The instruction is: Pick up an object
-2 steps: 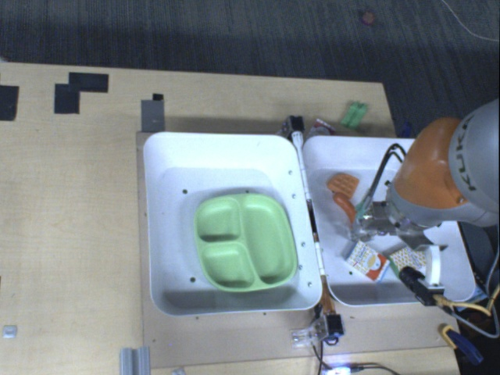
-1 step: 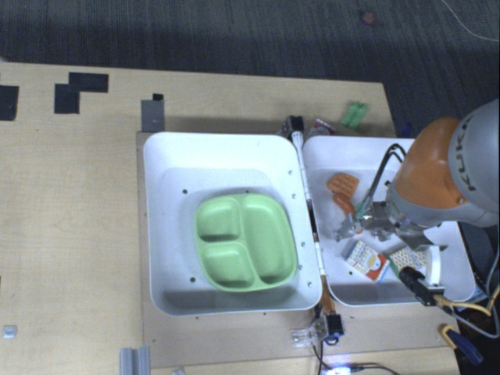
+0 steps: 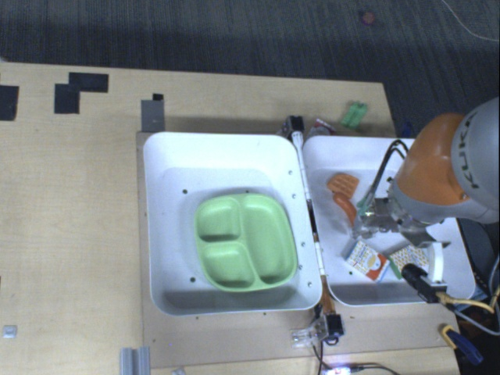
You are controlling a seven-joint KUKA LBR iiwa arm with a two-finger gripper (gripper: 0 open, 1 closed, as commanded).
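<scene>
We reached into the right bin (image 3: 320, 209) with our hand (image 3: 373, 217) low over its middle, just beside an orange, soft-looking piece (image 3: 342, 186) near the bin's left wall. Whether the hand was open or closed we could not tell, and nothing showed gripped in it. A small printed carton (image 3: 366, 260), flat and glossy, lay toward the bin's near edge. To do this well, we judged it best to centre over one item and come straight down. The left bin (image 3: 168, 209) held a smooth green divided plate (image 3: 246, 241) with rounded corners on the pale wooden bench (image 3: 70, 233).
</scene>
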